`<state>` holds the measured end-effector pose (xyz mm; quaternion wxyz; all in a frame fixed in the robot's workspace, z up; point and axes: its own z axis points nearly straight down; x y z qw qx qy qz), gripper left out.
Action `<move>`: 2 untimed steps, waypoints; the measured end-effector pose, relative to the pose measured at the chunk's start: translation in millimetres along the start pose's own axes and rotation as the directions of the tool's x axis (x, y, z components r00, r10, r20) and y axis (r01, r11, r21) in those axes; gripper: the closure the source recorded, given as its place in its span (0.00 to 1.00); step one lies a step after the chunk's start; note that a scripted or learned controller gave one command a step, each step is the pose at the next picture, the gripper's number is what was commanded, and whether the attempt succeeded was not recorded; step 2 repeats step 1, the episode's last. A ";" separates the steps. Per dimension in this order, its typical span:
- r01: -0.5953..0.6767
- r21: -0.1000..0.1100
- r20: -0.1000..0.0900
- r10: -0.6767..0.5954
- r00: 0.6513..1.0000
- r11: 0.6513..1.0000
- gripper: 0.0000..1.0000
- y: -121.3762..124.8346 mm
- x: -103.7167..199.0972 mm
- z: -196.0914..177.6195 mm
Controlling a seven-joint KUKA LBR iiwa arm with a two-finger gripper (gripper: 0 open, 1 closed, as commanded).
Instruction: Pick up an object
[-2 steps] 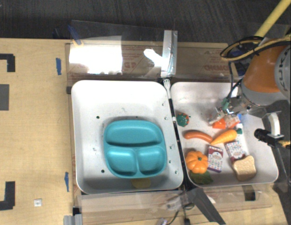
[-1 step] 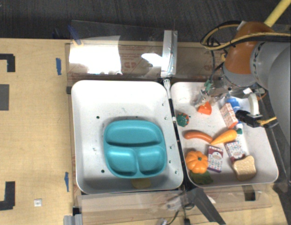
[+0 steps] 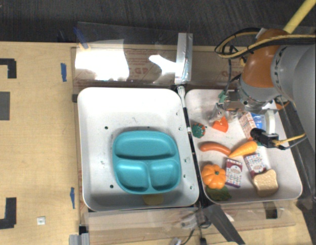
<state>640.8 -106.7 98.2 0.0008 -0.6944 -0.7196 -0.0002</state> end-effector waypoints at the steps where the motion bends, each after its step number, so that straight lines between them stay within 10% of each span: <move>1: 0.091 -0.012 0.002 -0.091 0.996 0.996 1.00 2.3 50.2 -91.9; 2: 0.091 -0.012 0.002 -0.091 0.996 0.996 1.00 2.3 50.2 -91.9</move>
